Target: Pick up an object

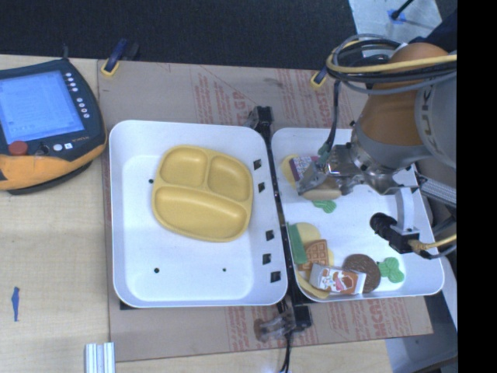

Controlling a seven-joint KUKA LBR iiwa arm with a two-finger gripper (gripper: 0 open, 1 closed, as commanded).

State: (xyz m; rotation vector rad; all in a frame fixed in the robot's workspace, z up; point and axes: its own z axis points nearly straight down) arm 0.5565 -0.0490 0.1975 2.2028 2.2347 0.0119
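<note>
**Arm low over the right bin's upper left corner**

Wooden counter fills the lower frame, with a brown cardboard sheet under two white bins. Dark floor runs along the top of the frame.

One arm, grey with an orange band, reaches in from the upper right and bends down over the right bin. Its jaws sit low in that bin's upper left part, right over a small pile of toy food with a green piece at its lower edge. Whether the jaws are wide or closed on anything cannot be told; the metal parts blur into the pile.

One left bin holds a single yellow divided plate with three compartments. In the right bin's lower part lies a cluster: one waffle-like piece, one small carton, one brown round cookie and one green piece.

One handheld control pad with a lit screen rests at the far left of the frame.
</note>
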